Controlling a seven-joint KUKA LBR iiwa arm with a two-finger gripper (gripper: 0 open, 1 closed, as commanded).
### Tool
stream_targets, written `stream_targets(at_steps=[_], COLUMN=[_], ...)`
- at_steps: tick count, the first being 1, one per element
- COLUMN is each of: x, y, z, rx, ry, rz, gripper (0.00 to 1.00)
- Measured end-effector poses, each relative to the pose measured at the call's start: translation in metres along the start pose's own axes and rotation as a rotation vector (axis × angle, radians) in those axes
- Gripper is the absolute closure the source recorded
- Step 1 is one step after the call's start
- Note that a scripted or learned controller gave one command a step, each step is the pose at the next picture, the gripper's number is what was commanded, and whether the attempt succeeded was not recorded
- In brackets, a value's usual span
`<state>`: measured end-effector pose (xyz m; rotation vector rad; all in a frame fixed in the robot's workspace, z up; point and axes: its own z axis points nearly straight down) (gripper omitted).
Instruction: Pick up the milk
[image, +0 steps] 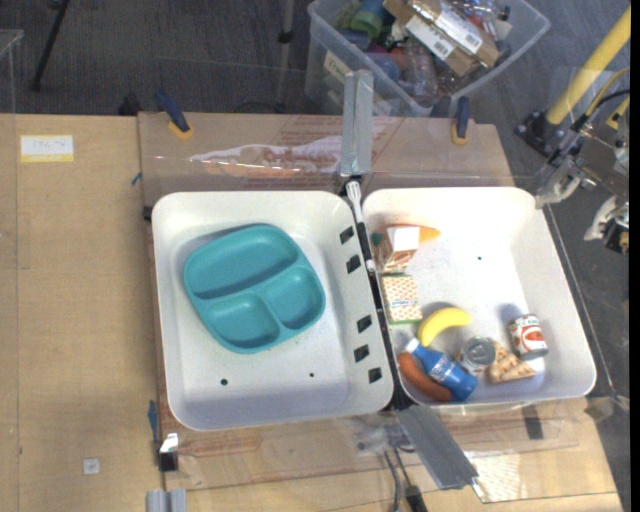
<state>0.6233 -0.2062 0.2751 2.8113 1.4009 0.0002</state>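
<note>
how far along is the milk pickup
Nothing looks done yet. The milk carton sits in the right bin near its upper left corner, beside an orange item, with nothing gripping it. Nothing is in hand: no part of the arm is over either bin. Left to do: the whole job, reaching in, closing on the carton and lifting it. The teal tray lies in the left bin.

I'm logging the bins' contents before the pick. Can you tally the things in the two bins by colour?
Teal: 1, the divided plate
Yellow: 1, the banana
Blue: 1, the bottle
Red: 2, the can and the sausage
Orange or tan: 4, the carrot, milk carton, cracker box, pizza slice
Grey: 1, the tin
Total: 10
</note>
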Motion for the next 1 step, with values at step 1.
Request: stream_targets(at_steps=[1], x=[0.0115], y=[-0.0387], z=[0.1463], rx=[0.003], ry=[0.0], rz=[0.002], gripper=[0.0])
